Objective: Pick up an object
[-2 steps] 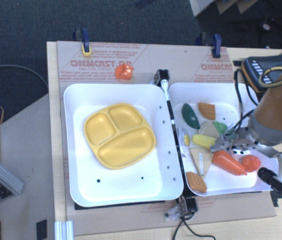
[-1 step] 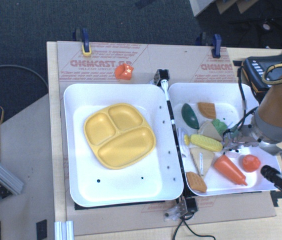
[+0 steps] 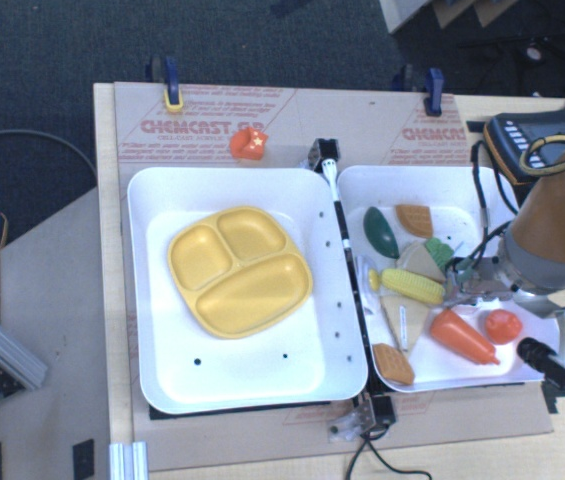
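Orange carrot (image 3: 461, 335) lies just beside the lowered gripper (image 3: 459, 286), a likely target; its grip state is unclear.

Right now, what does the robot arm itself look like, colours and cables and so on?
The arm is a rounded grey body with an orange-brown band above the wrist. Thin dark cables loop beside it. The gripper end is grey metal.
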`<state>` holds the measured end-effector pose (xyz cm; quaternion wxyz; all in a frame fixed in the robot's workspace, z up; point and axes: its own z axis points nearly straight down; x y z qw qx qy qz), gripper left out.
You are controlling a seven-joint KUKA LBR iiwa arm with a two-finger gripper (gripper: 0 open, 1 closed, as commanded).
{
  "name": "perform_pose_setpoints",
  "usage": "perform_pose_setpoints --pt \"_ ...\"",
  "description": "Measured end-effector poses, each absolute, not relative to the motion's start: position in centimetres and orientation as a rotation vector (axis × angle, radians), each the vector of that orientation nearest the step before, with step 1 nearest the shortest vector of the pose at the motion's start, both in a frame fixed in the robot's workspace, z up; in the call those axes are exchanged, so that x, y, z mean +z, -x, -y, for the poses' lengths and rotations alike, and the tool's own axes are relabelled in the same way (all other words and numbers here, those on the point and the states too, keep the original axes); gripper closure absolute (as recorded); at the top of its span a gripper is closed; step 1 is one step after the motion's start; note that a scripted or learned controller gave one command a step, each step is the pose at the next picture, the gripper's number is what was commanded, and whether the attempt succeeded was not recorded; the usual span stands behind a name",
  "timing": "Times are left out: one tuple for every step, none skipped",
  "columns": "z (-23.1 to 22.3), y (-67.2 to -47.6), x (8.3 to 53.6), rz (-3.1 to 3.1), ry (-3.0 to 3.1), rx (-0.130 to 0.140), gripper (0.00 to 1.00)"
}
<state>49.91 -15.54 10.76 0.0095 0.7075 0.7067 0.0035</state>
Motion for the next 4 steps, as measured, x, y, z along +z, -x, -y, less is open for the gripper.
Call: perform_pose_setpoints --pt "15.6 -50.1 12.0 -2.202 -2.205 0.016 1.0" --pt "15.6 -50.1 13.0 -2.198 -2.202 0.017 1.0" --pt "15.6 -50.2 13.9 -2.196 -2.2 0.018 1.0" --pt "15.7 -50.2 14.9 -2.193 -2.198 0.019 1.0"
